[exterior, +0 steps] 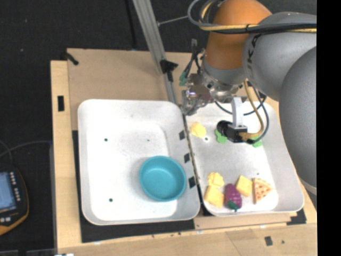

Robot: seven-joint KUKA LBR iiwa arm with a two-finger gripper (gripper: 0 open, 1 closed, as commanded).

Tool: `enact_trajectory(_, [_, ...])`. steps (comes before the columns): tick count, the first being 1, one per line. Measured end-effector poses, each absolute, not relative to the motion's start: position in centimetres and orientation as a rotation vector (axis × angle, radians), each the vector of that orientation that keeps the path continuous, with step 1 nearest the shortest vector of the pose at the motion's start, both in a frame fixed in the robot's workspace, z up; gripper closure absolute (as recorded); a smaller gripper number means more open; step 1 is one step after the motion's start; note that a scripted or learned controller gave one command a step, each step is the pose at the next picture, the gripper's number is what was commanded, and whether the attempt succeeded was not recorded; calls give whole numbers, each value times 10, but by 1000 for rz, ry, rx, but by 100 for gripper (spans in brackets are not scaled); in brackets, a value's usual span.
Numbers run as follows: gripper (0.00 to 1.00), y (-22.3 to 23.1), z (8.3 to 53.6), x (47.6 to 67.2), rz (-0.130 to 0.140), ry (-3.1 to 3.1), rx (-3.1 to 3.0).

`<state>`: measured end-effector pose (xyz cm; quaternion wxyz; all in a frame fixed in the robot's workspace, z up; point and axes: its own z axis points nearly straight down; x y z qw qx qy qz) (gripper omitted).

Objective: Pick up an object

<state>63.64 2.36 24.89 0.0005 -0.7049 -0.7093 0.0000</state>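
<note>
Yellow blocks (214,191), purple grapes (233,196) and a pizza slice (260,189) lay at the right bin's (277,167) near end. The tool (192,101) hung near a small yellow piece (198,130). I couldn't tell if it was spread or pressed together. Nothing looked picked up yet.

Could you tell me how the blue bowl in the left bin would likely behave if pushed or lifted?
The blue bowl looks like thin rigid plastic, so it is probably light and stiff. Sitting upright in the smooth white left bin, it would likely slide rather than roll when pushed. Its rim seems graspable.
</note>
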Motion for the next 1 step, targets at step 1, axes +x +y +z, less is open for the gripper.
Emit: enact_trajectory(1, [100,71,235,620,0,-2225,-2218])
